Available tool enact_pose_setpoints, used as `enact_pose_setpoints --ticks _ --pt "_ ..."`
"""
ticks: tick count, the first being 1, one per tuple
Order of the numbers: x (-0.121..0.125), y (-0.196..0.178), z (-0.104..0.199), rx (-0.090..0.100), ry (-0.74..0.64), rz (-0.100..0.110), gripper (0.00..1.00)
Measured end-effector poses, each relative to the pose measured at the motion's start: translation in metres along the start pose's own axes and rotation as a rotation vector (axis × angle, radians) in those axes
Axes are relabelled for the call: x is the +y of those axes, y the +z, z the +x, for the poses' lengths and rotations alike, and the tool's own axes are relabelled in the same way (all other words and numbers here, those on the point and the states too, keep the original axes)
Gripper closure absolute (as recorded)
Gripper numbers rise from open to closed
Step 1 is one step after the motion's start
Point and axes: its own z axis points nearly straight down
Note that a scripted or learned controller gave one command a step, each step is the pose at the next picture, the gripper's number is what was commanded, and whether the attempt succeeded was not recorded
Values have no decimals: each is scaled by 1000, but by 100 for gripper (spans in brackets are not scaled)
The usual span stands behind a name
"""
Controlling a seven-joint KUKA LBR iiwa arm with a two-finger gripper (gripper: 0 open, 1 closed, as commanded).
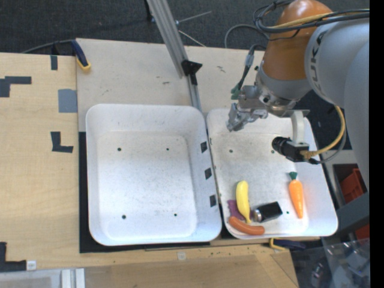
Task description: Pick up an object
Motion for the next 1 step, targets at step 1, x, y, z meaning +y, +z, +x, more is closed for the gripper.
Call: enact_pose_setpoints --ticks 1 --pt "-12 -3 56 0 0 1 100"
